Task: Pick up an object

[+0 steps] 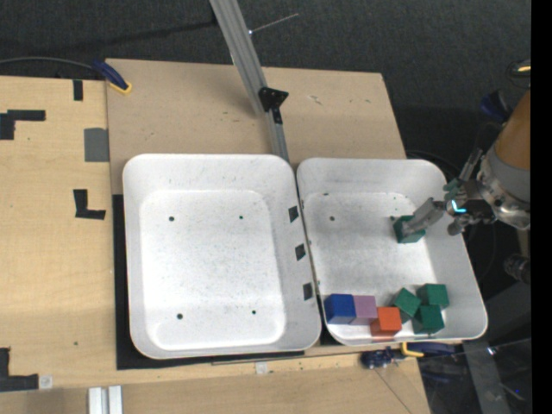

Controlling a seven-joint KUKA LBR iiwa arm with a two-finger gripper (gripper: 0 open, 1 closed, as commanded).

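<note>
A small green block [404, 230] lies in the right bin [362, 167], near its right wall. My gripper [429, 217] reaches in over that wall from the right, and its tip overlaps the block's upper right corner. Whether the block is gripped or only touched is not visible. Along the bin's front wall sit a blue block [340, 307], a purple block [365, 306], an orange block [388, 319] and three more green blocks [427, 307].
The left bin [207, 164] stands beside the right one, sharing a middle rim. A slanted metal pole [246, 46] runs from the top down to the bins' rear junction. The wooden bench [52, 231] extends to the left.
</note>
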